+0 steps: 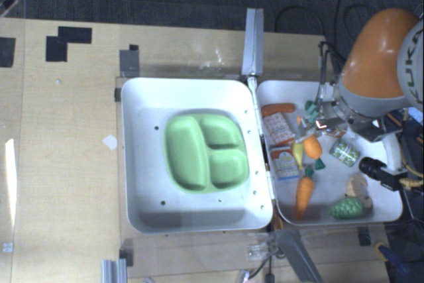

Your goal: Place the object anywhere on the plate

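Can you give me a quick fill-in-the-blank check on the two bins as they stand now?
1. The green plate lies in the ____ bin as the camera sees it.
2. The plate has ____ compartments.
3. The orange carrot lies in the ____ bin, with the other toy foods.
4. The end effector hangs over the ____ bin.

Missing words: left; three; right; right
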`<state>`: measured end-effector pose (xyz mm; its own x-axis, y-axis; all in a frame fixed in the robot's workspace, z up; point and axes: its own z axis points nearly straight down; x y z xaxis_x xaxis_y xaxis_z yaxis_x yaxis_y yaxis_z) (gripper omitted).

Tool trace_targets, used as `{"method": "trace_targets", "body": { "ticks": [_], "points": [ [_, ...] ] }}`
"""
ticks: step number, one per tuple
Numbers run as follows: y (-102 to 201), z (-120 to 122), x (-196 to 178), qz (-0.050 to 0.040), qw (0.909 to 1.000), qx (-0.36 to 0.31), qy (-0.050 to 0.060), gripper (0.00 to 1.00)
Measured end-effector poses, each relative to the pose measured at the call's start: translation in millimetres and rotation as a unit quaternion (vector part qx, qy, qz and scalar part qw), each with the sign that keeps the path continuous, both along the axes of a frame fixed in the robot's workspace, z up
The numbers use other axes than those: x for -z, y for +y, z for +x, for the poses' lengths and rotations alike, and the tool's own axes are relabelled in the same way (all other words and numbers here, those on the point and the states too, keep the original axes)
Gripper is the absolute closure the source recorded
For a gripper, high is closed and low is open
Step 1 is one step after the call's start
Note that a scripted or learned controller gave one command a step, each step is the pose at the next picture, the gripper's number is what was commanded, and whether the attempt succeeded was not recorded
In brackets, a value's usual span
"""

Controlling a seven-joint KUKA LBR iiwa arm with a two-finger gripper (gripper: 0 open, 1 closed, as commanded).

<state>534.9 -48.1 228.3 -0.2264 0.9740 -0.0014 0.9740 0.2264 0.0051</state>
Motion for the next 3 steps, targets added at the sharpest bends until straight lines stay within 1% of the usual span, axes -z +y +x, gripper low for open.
{"method": "trace_targets", "body": {
  "ticks": [1,2,3],
  "points": [
    [41,25,17,0.0005,0.9981,0.061,0.001,1.0],
    [133,53,-30,0.0004,0.9991,-0.041,0.0,1.0],
    [132,53,-30,0.0002,0.9991,-0.041,0.0,0.0]
  ]
}}
